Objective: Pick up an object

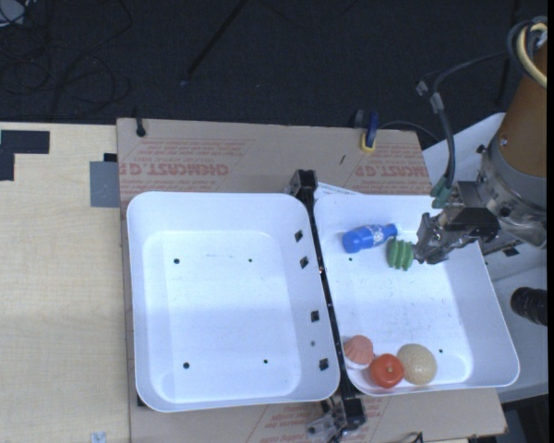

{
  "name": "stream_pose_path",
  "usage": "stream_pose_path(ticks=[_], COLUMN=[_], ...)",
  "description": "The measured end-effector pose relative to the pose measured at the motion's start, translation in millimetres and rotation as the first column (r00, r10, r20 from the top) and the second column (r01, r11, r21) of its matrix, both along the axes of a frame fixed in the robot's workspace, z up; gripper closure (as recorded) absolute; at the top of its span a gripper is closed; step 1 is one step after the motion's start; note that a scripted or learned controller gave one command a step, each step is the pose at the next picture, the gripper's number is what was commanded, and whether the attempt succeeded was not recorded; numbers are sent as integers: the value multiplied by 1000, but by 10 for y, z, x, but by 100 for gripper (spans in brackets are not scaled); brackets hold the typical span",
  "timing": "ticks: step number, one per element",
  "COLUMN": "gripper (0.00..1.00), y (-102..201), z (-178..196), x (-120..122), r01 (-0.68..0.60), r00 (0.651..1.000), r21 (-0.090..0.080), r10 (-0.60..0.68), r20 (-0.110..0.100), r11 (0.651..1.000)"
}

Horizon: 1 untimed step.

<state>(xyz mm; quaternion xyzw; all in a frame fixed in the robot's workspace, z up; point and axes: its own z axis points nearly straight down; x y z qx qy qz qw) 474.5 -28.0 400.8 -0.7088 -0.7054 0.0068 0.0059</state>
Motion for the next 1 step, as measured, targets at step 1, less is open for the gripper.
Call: stream_pose_path(ticks=[1], gripper=[100], y=[621], z=[1141], x=[17], r01=[-12], r00=[1000], r21=[3], r10=[12], r20=[28], r11=[1000])
